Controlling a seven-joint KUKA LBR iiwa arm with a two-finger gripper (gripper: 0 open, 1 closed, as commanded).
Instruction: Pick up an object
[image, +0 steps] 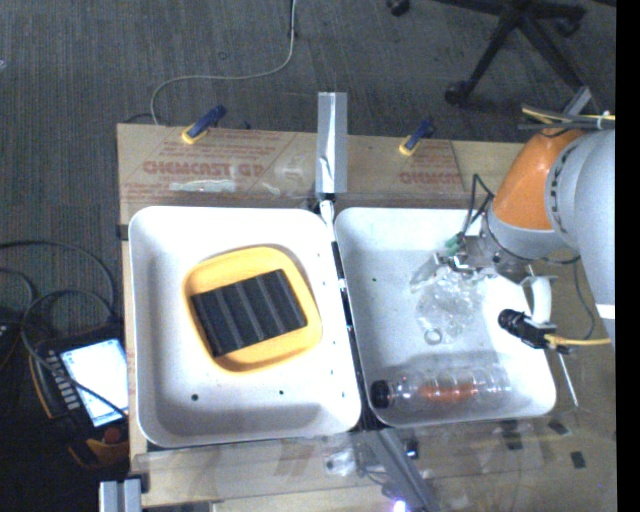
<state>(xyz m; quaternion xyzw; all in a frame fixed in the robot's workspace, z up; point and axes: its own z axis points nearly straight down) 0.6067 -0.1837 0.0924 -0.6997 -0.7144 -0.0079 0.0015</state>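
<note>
Clear crumpled plastic object (447, 300) lies directly beneath the hand (462, 255) in the right white bin (380, 300). Hand opening: cannot tell; nothing visibly held. Step judged: descent to grasp. Next: close on crumpled plastic, not the clear plastic bottle (445, 388) further below.

Dark grey carpet (80, 60), loose cables (200, 75).
</note>
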